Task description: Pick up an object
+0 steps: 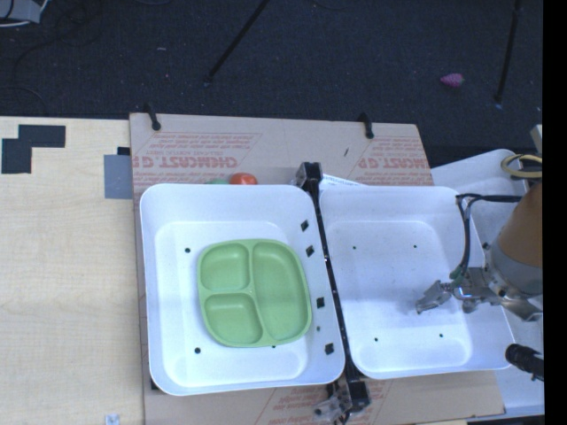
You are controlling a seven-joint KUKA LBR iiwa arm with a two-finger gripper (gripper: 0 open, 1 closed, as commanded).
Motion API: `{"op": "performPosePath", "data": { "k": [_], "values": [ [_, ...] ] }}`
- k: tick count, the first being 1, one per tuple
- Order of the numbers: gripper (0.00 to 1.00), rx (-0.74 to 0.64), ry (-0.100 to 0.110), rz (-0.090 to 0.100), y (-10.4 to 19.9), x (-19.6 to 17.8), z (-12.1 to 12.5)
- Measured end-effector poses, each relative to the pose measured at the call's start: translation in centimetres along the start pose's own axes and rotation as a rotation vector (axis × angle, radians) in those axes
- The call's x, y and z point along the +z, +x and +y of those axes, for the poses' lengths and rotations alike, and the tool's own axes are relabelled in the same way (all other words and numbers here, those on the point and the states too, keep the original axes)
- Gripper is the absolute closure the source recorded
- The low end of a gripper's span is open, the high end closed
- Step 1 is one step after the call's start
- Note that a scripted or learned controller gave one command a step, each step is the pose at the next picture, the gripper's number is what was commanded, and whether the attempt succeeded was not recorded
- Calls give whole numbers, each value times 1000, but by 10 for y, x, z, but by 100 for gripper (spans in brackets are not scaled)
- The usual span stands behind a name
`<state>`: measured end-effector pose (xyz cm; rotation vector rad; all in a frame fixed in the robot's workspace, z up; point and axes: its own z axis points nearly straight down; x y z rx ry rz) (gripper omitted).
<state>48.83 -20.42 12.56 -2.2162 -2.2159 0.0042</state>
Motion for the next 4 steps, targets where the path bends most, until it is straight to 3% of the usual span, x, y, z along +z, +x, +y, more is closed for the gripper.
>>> {"op": "performPosePath", "data": {
  "k": [1,2,4],
  "values": [
    [0,0,-6,-3,1,39,1],
    [100,4,-8,-3,0,26,1],
    [100,-2,-11,-4,5,-73,9]
  ]
}}
